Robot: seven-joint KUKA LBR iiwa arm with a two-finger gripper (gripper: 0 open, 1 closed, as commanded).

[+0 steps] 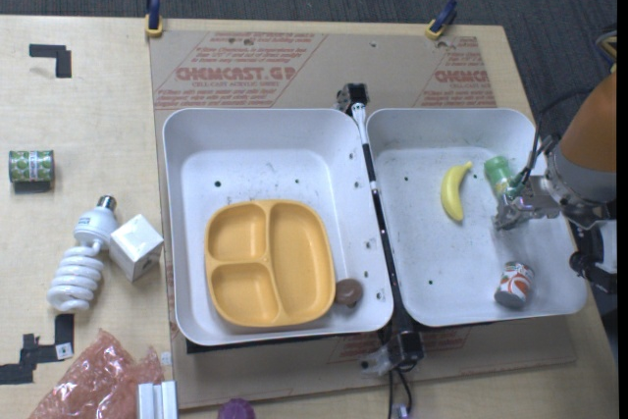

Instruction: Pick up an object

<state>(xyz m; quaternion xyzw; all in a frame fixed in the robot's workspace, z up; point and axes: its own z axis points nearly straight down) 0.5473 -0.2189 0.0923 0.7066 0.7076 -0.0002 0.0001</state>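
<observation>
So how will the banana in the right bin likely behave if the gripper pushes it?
The banana is curved and looks smooth, so it may pivot or slide on the white bin floor rather than roll. It lies apart from the walls, so nothing seems to stop it.

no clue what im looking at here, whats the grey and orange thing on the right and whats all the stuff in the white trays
It is one picture, taken by a fixed camera above a bench and looking down at a slant.

The grey and orange thing is a robot arm reaching in from the right. Its job is to pick up an object. At its tip is the end effector, the part that grasps. It sits low in the right bin, close to a green object. I cannot tell whether it grips anything.

That bin also holds a banana and a small can.

The left bin holds a yellow divided plate with a small brown object by its right edge.

Outside the bins, on the left of the bench, lie a spiral light bulb, a white cube and a small green can.
</observation>
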